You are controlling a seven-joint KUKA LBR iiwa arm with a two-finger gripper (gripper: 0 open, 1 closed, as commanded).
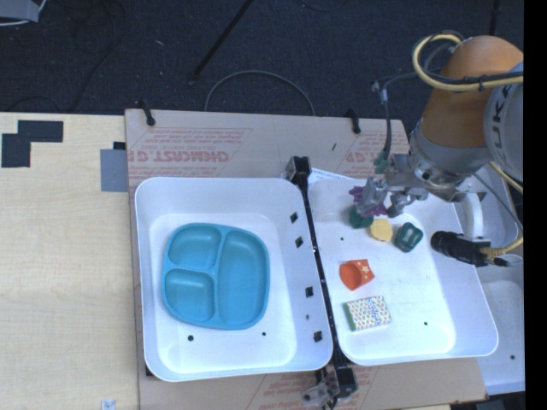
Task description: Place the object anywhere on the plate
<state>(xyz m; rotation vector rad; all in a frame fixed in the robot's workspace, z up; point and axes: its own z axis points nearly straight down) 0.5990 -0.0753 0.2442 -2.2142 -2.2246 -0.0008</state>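
A blue three-compartment plate point(216, 274) lies in the left white bin point(154, 229). My gripper point(386, 196) hangs low over the back of the right white bin point(461, 331), right among a cluster of small objects: a purple piece point(366, 196), a green piece point(356, 219) and a yellow piece point(380, 230). A dark teal block point(408, 237) lies just right of the yellow one. Nearer the front lie an orange-red object point(356, 273) and a small patterned box point(367, 313). The purple piece touches the gripper's tip, but whether it is held is hidden.
A black divider point(309, 263) runs between the two bins. The arm's orange band point(468, 75) and grey wrist loom over the right bin's back right corner, with a black cable part point(457, 248) at the bin's right side.
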